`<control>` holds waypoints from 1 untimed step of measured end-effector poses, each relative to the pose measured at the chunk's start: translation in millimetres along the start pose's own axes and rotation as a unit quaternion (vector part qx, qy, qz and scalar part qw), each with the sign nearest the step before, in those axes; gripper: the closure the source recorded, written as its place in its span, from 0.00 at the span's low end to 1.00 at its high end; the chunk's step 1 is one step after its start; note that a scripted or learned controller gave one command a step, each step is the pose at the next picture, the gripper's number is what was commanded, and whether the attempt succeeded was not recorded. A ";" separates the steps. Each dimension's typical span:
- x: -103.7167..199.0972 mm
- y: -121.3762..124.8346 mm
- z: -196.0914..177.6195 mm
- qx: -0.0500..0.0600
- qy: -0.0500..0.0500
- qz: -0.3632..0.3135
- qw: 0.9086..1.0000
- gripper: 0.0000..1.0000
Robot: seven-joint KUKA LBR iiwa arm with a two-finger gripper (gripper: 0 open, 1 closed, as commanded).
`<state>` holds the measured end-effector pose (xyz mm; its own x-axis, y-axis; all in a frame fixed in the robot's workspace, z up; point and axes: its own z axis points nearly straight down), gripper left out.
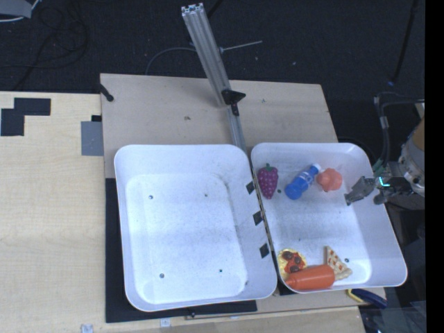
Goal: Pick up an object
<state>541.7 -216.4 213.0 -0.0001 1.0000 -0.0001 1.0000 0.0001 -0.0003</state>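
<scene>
The right bin (374, 252) holds a purple grape bunch (268, 180), a blue bottle (302, 182) and an orange-red round fruit (330, 180) near its far side. A pizza slice (292, 261), a red sausage (310, 277) and a waffle piece (337, 263) lie at its near edge. My gripper (362, 190) hangs at the bin's right rim, to the right of the round fruit and apart from it. Nothing is visible between its dark fingers.
The left bin (139, 186) sits beside the right one, with black clips (258, 217) along the shared edge. A slanted aluminium bar (211, 54) rises behind the bins. Cables lie on the dark floor beyond the bench.
</scene>
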 end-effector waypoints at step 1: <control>0.0 0.0 0.0 0.000 0.000 0.000 1.000 0.00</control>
<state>541.6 -216.4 212.9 -0.0001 1.0000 0.0000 1.0000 0.0001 -0.0004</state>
